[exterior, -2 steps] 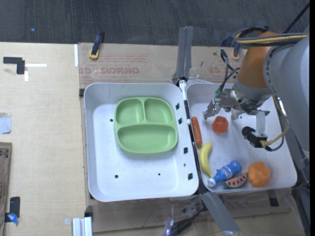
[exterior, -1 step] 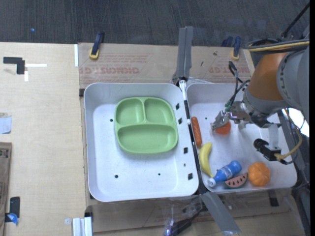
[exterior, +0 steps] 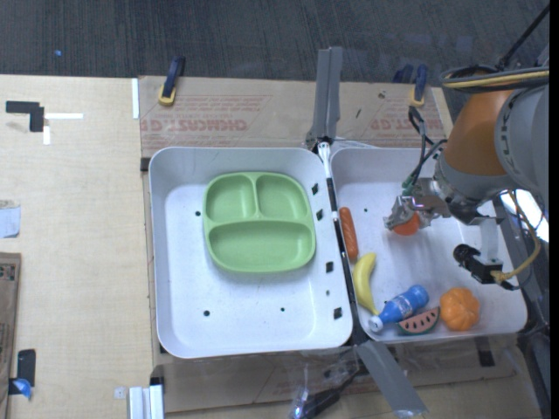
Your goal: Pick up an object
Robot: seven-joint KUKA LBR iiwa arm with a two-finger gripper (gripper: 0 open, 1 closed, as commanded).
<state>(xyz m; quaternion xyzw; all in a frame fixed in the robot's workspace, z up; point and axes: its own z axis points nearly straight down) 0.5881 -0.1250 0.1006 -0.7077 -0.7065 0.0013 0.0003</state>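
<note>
Here, small orange-red object (exterior: 404,225), claw (exterior: 407,212) gripping

The green plate (exterior: 259,223) is looking like matt plastic, the white bins (exterior: 175,260) smooth plastic, the bench (exterior: 70,199) pale wood.

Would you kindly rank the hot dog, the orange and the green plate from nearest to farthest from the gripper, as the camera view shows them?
From the gripper, which is in the right bin:
1. Hot dog, by the right bin's left wall.
2. Orange, in the right bin's near right corner.
3. Green plate, in the left bin.
</note>
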